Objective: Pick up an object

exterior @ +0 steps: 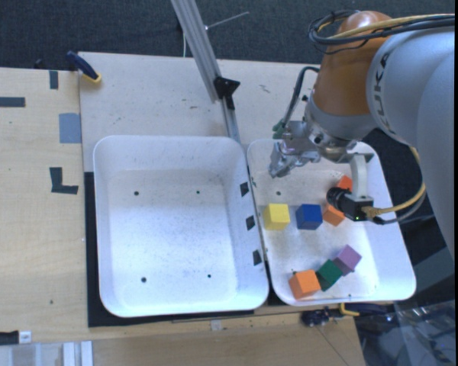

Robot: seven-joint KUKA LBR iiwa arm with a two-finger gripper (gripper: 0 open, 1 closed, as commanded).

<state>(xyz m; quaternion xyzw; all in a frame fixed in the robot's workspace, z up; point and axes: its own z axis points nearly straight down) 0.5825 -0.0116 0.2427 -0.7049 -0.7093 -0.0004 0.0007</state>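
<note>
clearly the coming move turns on one thing: the yellow cube (276,216) lies just nearer than the gripper (281,165), almost straight beneath its tips in the right bin (389,280). the gripper hangs over the far left part of that bin with nothing between its fingers; whether they are spread or closed i cannot tell (they blur into one dark cluster). a blue cube (309,216) sits just right of the yellow one, close enough to crowd a grasp. further near lie an orange cube (304,283), a green cube (330,273) and a purple cube (349,258), bunched together. judging from this, a short descent toward the near side would meet the yellow cube first.
</note>
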